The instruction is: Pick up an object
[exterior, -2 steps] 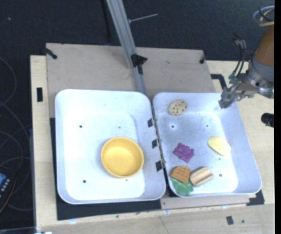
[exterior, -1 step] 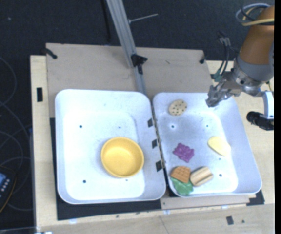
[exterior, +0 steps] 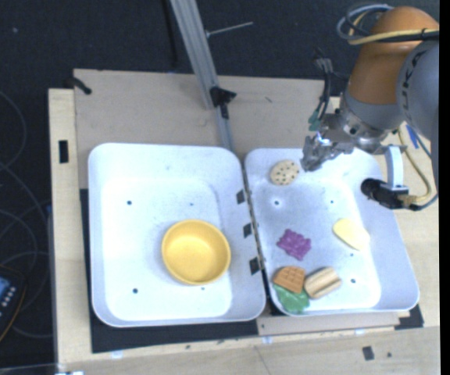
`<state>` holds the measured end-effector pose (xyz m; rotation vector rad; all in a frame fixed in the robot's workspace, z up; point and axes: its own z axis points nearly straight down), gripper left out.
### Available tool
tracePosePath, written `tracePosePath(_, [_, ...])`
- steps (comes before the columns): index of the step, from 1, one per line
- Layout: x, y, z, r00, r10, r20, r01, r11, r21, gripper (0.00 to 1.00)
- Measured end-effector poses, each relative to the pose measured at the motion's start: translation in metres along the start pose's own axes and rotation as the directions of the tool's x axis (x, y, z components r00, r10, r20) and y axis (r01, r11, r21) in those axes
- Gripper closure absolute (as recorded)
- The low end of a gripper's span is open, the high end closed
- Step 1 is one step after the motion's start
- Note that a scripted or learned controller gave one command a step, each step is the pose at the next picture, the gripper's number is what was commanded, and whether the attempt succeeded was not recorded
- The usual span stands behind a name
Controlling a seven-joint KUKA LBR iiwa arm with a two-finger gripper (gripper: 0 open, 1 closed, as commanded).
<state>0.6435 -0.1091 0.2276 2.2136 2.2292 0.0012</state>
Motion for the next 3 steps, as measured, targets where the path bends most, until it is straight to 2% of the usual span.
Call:
tracePosePath(1, [0.062, 0.002, -0.010, 1.000, -0.001, -0.001, 0.001, 1.000, -0.002, 1.00])
tracePosePath(2, [0.111, 0.010, -0.004, 1.000, 0.000, 0.000, 0.000, 1.000, -0.001, 1.00])
tracePosePath(3, [0.161, 0.010, -0.019, 1.000, -0.001, -0.002, 0.001, 1.000, -0.002, 1.00])
